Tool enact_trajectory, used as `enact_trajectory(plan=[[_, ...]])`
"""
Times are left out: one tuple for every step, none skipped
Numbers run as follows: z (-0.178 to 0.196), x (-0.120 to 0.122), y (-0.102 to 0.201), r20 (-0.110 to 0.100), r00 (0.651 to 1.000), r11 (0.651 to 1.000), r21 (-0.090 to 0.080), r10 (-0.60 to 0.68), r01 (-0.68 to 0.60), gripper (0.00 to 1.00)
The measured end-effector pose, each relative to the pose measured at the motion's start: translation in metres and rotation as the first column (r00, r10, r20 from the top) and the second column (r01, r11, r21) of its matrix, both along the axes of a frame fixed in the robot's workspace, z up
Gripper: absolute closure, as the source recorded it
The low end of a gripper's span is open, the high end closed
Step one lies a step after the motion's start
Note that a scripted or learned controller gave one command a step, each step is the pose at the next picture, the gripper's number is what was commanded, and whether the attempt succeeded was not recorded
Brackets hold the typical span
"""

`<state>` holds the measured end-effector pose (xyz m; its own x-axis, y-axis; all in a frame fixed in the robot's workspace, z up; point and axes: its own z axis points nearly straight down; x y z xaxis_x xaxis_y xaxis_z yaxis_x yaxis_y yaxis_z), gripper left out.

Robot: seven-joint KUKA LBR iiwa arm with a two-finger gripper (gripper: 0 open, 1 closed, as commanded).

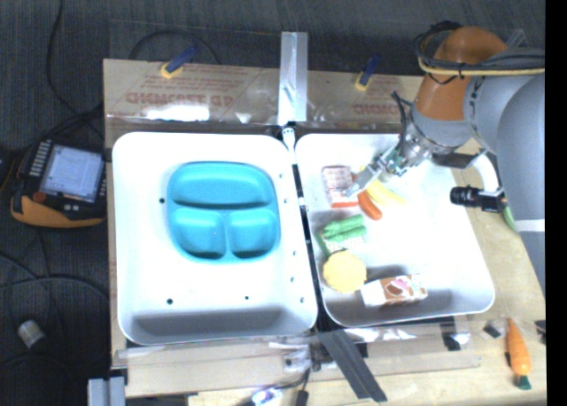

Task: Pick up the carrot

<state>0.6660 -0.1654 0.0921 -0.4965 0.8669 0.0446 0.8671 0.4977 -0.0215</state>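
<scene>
From the camera view, my gripper (361, 184) reaches into the right bin (461, 253), its tips just above the carrot (370, 206); I cannot tell its opening. The carrot lies beside a yellow piece (386, 193).

Carrot (370, 206): small, orange-red, lying tilted in the right bin (461, 245), upper middle, just above a green item (343, 231).
</scene>
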Motion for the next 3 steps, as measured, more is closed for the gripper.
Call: enact_trajectory(plan=[[0.000,-0.004,0.011,0.010,0.896,0.896,-0.030,0.444,-0.443,0.00],[0.062,-0.020,0.014,0.038,0.765,0.766,-0.029,0.643,-0.642,0.00],[0.006,-0.022,0.006,0.039,0.650,0.651,-0.022,0.759,-0.759,0.00]])
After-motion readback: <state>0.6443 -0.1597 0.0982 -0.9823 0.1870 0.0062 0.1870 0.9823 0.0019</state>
